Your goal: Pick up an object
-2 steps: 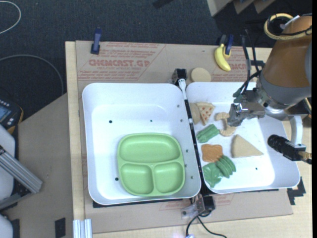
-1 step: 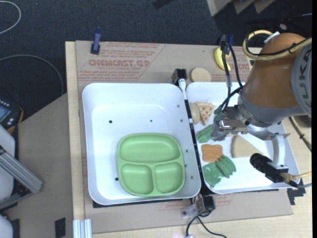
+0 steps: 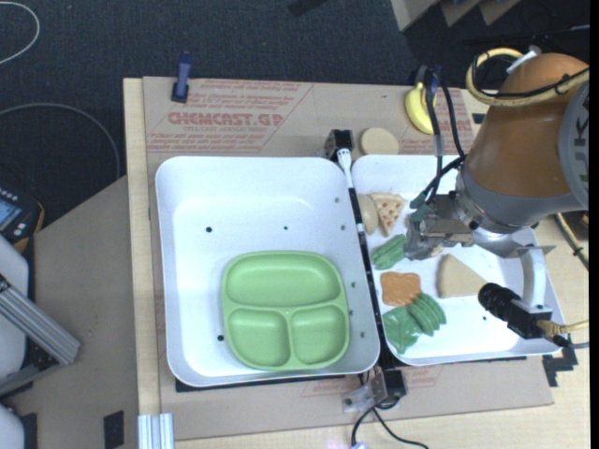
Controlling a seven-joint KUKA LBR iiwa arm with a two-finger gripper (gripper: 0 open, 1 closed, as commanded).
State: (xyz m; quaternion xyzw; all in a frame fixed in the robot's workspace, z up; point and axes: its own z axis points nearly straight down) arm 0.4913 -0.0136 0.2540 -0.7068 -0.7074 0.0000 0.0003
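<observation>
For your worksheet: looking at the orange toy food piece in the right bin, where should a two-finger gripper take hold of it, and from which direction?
Come straight down on the orange piece and probably close across its shorter span, near the middle. It lies flat on the bin floor, so no side offers an underside to hook. Green pieces crowd its lower edge and another green piece sits just above, so the fingers should land in the gaps left and right.

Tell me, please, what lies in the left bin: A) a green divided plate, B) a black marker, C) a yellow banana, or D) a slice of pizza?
A: the green divided plate rests on the floor of the left bin, toward its near side.
</observation>
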